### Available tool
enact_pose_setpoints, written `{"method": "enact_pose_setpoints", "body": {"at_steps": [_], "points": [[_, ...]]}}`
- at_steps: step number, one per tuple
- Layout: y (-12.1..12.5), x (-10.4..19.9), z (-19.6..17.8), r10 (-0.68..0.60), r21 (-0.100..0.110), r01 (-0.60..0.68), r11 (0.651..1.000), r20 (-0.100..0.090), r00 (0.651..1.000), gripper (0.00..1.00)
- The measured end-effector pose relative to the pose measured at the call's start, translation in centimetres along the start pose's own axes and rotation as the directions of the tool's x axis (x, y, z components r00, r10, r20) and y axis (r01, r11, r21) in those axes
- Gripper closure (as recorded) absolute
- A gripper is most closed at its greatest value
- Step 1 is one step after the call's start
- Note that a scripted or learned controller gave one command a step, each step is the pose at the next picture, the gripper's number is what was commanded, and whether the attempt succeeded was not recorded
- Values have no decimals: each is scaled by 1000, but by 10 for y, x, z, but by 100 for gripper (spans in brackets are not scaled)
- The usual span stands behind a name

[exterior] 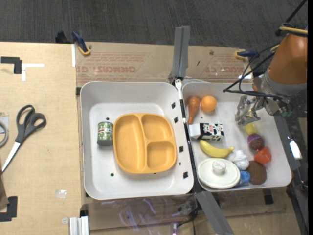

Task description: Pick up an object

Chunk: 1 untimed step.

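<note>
The gripper hangs over the back right part of the right bin, just above a small yellow object. Nothing shows between its metal fingers. Below it lie a purple fruit, a red piece and a brown piece. A banana, a black-and-white carton, an orange and a carrot lie to its left. A white lidded bowl sits at the bin's front.
The left bin holds a yellow divided plate and a small green can. Scissors lie on the wooden bench at the left. A grey divider post stands between the bins at the back.
</note>
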<state>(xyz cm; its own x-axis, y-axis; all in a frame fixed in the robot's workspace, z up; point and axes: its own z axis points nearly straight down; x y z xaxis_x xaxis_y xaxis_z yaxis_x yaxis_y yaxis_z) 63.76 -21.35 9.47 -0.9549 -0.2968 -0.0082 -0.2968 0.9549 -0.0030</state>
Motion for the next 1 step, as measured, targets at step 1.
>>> {"method": "enact_pose_setpoints", "body": {"at_steps": [1], "points": [[0, 0, 0, 1, 0, -1, 1000, 0, 1000, 0]]}}
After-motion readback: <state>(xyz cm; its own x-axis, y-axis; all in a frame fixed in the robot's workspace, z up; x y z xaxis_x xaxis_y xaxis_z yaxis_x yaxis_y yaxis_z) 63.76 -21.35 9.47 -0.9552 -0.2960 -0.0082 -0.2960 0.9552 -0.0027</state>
